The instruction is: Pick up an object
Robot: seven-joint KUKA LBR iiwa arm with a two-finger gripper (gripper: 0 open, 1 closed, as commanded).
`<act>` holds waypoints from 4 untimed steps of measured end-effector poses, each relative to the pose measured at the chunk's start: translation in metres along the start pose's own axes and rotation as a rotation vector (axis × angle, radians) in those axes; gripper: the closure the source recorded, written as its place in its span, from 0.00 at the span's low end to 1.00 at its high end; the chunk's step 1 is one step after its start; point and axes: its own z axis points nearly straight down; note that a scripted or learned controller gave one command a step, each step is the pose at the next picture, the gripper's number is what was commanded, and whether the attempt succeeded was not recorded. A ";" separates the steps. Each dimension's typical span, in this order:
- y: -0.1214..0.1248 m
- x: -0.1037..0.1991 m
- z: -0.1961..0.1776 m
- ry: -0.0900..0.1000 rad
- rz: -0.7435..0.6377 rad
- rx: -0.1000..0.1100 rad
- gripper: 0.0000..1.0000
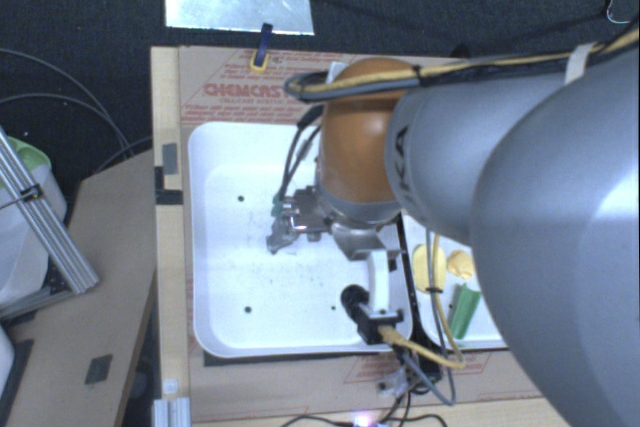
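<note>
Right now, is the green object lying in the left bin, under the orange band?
No. The green object lies in the right bin, beside two yellow objects, while the left bin shows bare white floor.

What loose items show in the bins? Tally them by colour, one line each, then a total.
Yellow: 2, an elongated piece and a rounder lump, side by side.
Green: 1, a stick-shaped item just below them.
Total: 3, all partly hidden by the arm, so more may lie beneath it.
</note>
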 end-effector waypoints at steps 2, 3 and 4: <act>-0.018 0.066 0.118 0.003 -0.003 0.001 0.00; 0.072 0.055 -0.002 0.001 0.011 -0.021 0.00; 0.067 0.056 -0.005 -0.003 0.004 -0.006 1.00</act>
